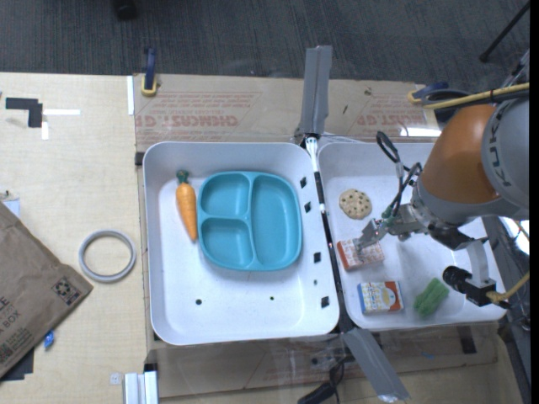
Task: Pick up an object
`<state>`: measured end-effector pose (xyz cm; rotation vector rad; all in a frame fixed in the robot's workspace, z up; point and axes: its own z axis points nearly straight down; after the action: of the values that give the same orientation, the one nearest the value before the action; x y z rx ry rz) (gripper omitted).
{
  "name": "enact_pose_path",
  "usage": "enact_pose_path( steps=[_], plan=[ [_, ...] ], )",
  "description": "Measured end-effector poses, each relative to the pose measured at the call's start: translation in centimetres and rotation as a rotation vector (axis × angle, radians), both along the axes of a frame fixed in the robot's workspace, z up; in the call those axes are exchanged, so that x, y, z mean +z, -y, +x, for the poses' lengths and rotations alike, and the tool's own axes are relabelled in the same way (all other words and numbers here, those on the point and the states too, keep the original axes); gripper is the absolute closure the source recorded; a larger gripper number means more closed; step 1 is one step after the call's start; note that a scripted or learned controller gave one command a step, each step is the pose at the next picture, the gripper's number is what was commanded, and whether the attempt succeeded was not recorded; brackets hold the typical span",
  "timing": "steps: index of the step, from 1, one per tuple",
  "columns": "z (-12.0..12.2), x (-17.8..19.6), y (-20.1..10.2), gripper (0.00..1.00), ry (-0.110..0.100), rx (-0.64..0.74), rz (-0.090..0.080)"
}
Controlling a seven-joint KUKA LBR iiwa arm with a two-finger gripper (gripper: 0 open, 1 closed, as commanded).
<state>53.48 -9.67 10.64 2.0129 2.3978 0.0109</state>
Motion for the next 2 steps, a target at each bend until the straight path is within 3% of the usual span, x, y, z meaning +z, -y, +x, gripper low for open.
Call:
enact_pose_path(
  steps=[1,2],
  plan=[
    [-3.5,-1.1,0.5,0.0,-0.004,0.028,0.001],
    [4.7,0.2,2.3,0.0,-0.012,-0.06,0.0]
  ],
)
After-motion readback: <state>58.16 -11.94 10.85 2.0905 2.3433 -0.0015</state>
